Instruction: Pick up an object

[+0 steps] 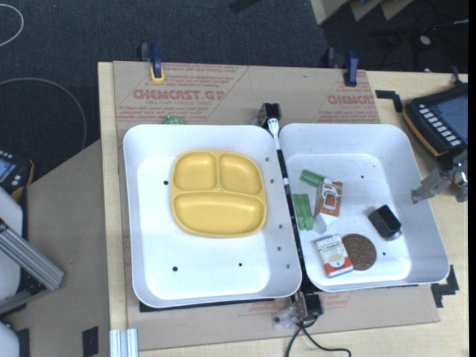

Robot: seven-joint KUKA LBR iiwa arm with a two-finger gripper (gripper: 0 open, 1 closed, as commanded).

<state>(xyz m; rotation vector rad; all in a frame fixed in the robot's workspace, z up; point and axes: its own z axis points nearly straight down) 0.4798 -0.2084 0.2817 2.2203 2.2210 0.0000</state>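
Where board (223,88) shows | red "CHEMCAST" print | twice

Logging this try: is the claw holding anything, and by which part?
Nothing is held: the claw sits at the right bin's outer edge, apart from the objects.

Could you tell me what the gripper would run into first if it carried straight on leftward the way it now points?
Probably the right bin's outer rim, just left of the gripper. If it rides above that rim, the black block lies nearest its line, though slightly below; height is unclear from this view.
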